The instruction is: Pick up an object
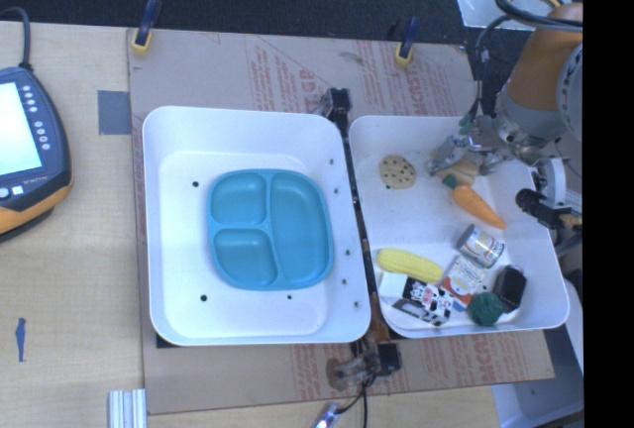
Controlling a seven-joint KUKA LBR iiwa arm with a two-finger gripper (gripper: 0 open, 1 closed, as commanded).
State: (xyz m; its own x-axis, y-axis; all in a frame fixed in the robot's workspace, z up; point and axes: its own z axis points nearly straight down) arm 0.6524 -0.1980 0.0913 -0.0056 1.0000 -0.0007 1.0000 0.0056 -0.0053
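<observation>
My gripper point(454, 168) hangs over the back of the right bin point(555, 317), and it is open with nothing between its fingers. Its tips sit just above the green-topped end of an orange carrot point(477, 205), which lies slanted towards the right wall. A round speckled cookie point(398, 171) lies to the gripper's left. Further forward in the same bin are a yellow corn cob point(409, 264), a small silver can point(480, 245), a printed packet point(429, 298), a black block point(510, 285) and a green lump point(484, 308).
The left bin point(168, 149) holds a blue divided plate point(269, 228). A teach pendant point(25, 149) lies on the bench at far left. Clamps point(146, 28) hold the board's back edge. The arm's wrist point(540, 79) stands over the right bin's back corner.
</observation>
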